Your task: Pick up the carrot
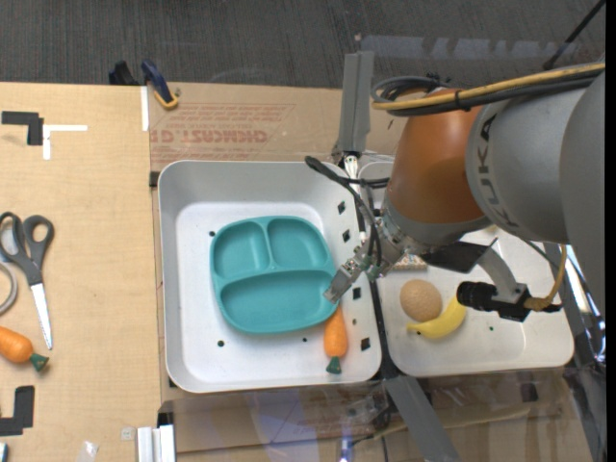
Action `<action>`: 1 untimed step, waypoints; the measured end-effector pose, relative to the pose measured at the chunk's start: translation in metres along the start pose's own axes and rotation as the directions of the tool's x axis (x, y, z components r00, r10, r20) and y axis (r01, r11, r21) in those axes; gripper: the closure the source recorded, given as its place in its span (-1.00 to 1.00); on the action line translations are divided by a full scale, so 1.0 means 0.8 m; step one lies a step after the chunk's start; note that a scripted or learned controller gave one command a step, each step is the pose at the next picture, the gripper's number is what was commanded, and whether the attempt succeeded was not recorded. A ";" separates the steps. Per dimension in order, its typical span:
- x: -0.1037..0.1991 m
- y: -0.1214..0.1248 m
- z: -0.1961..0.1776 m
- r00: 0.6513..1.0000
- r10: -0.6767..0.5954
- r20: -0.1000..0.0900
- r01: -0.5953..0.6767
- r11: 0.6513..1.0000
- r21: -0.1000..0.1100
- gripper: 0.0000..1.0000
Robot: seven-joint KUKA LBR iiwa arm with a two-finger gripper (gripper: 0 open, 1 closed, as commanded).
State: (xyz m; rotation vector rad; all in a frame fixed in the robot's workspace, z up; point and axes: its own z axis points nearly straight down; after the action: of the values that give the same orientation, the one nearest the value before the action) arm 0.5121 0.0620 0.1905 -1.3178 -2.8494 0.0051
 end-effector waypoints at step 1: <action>0.009 -0.049 0.000 0.997 0.082 0.000 -0.082 0.997 0.000 -1.00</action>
State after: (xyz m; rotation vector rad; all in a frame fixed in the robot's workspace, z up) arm 0.4774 0.0424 0.1909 -1.4340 -2.7931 0.0048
